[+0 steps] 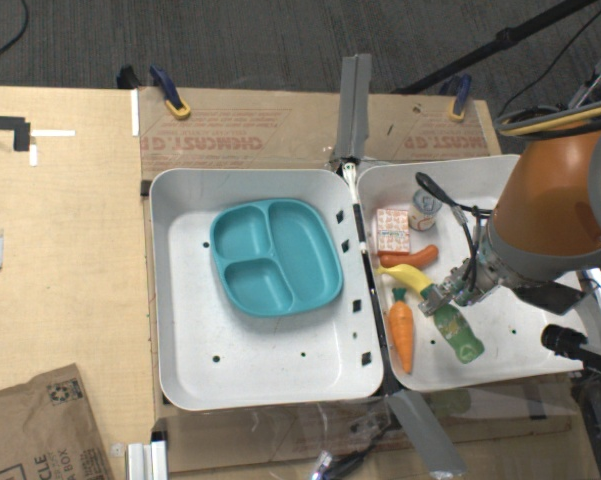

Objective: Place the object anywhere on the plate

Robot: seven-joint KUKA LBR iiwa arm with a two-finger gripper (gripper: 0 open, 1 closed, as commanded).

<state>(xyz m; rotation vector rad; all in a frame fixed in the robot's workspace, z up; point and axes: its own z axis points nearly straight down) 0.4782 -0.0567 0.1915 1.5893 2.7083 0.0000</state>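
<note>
1. Presently we find the gripper [442, 298] low in the right bin [510, 358], at the cap end of the green bottle [458, 333]; we cannot tell its state.
2. We note the bottle lies flat, its long axis running from the gripper down and to the right.
3. We record a banana [405, 275] and a carrot [402, 336] just beside it on the left, leaving tight room there.
4. We judge the teal plate [276, 256] lies well apart to the left, across the bins' shared walls, in the left bin [180, 368].
</note>
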